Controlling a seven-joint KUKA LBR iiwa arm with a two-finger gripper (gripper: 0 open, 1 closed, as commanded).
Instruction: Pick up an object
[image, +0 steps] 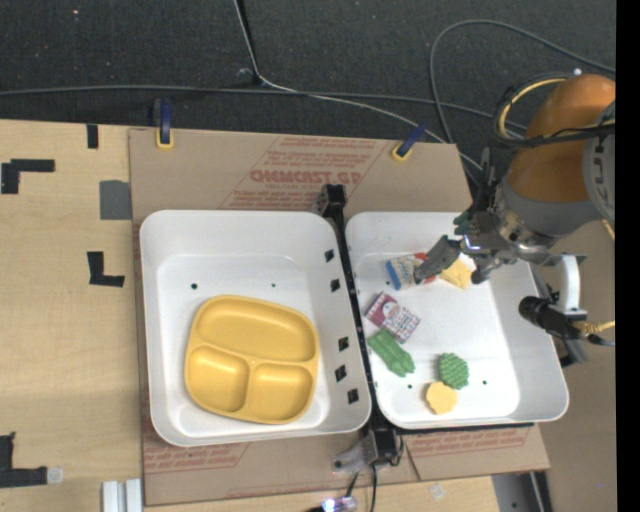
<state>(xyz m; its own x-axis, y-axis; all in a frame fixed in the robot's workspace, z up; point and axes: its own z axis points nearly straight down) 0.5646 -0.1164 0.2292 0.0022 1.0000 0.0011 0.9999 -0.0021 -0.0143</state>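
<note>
Over the right bin (520, 395) the gripper (447, 258) hangs low near the far wall, and whether it is spread or closed I cannot tell from this angle. Just beside it lies a yellow wedge (458, 275), with a small blue-ended packet (401, 270) to its other side. Nearer the camera sit a pink-patterned packet (392, 317), a green toy (391, 354), a green knobbly piece (454, 370) and a yellow chunk (441, 398). The yellow wedge looks the likeliest target: light, probably stiff plastic, possibly slick, so take it across its 2 flat faces. A yellow divided tray (251, 357) rests in the left bin (160, 250).
</note>
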